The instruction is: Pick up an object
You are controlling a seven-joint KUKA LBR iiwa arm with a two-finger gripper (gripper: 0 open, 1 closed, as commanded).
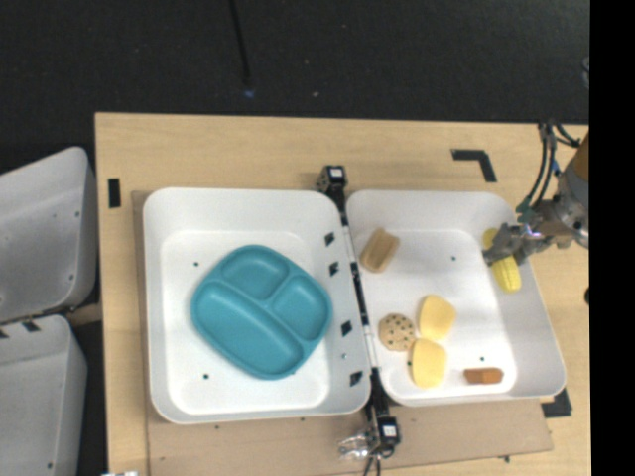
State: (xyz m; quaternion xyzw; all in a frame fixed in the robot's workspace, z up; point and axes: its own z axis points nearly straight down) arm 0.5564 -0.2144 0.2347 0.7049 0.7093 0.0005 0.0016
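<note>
Two white bins sit side by side on a wooden worktop (248,142). In the right bin (526,365), at its 3 o'clock edge, a small yellow corn-like piece (508,274) lies just under the robot's hand (508,243) — whether the hand is wide or closed cannot be told. The piece looks light, stiff and smooth, probably toy plastic, so a grip across its narrow middle seems best. Its long axis runs roughly 12 to 6 o'clock — slightly tilted.

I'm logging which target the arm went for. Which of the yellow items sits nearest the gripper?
The small bright yellow piece at the right bin's right wall, just below the gripper. The two pale yellow pieces lie farther left.
</note>
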